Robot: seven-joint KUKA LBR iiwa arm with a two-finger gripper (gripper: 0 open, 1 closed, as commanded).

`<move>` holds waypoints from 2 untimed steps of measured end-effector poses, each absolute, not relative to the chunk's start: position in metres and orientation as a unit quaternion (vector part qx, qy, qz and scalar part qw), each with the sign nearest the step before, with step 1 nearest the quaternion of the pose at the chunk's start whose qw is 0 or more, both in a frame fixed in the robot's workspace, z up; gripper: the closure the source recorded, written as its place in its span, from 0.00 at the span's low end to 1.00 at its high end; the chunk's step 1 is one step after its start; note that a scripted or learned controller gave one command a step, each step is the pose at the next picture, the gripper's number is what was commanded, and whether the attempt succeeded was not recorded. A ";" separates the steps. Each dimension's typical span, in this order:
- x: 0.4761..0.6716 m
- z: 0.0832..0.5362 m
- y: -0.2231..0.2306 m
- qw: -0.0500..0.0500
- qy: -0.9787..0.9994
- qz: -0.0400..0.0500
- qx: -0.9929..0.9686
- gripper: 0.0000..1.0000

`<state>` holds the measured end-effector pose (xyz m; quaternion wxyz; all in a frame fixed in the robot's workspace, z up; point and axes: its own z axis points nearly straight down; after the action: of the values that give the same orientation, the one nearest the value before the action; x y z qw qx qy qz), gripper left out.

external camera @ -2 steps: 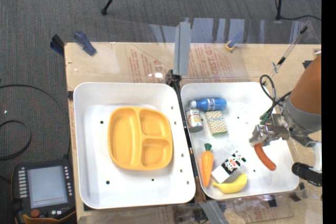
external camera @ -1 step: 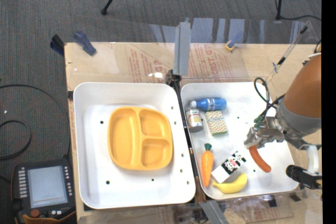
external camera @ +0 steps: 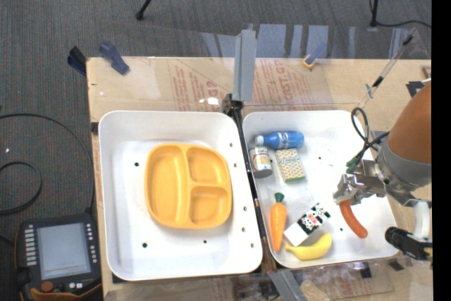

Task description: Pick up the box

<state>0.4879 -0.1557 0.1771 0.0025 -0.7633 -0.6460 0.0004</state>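
Two shallow white bins sit side by side on the desk (external camera: 169,81); the left bin (external camera: 120,151) holds one yellow divided plate (external camera: 188,185) with three compartments, lying flat near its middle; the right bin (external camera: 331,130) holds seven loose things. Counted: one blue bottle (external camera: 280,140) lying on its side near the far wall; one small dark jar (external camera: 261,161) with a white cap just beside it; one pale green patterned packet (external camera: 289,165) lying flat just below the bottle; one carrot (external camera: 278,220) pointing toward the near wall; one banana (external camera: 311,248) at the near edge; one red sausage (external camera: 353,219) toward the right side; and one box (external camera: 308,223), white with black patches, lying tilted between the carrot and the sausage, touching the banana. The hand (external camera: 354,188) hangs over the right side of the right bin, just above the sausage's upper end and apart from the box; whether its fingers are spread or closed cannot be told; nothing is seen held between them.
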 end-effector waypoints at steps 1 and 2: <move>0.527 0.182 -0.150 0.002 -0.670 0.001 -0.743 1.00; 0.492 0.176 -0.133 0.002 -0.647 0.001 -0.763 1.00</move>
<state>0.4915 -0.1331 0.1765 0.0020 -0.7628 -0.6466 0.0009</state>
